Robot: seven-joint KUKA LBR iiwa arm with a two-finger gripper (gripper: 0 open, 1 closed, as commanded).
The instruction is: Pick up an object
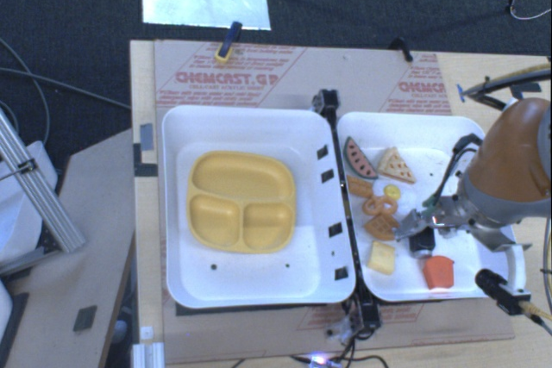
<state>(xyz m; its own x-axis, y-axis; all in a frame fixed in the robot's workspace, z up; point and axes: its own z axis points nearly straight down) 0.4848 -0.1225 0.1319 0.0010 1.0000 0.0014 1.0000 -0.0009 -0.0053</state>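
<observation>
The right bin (414, 120) holds several toy foods. A watermelon slice (358, 158) and a tan wedge (395, 165) lie at the back. Below them are an orange stick (360, 187), a small yellow round piece (391, 193), an orange pretzel (379, 206) and a brown piece (380, 227). A pale yellow block (382, 257) and a red-orange piece (438, 271) lie near the front wall. My gripper (416, 233) is low in this bin, just right of the brown piece and above-left of the red-orange piece. Nothing is visibly held in it.
The left bin (250, 115) holds a yellow divided tray (241, 201). A black divider with clips (338, 202) runs between the bins. The arm's orange and grey wrist (513, 164) covers the right bin's right side. Cables (504, 86) hang at the back right.
</observation>
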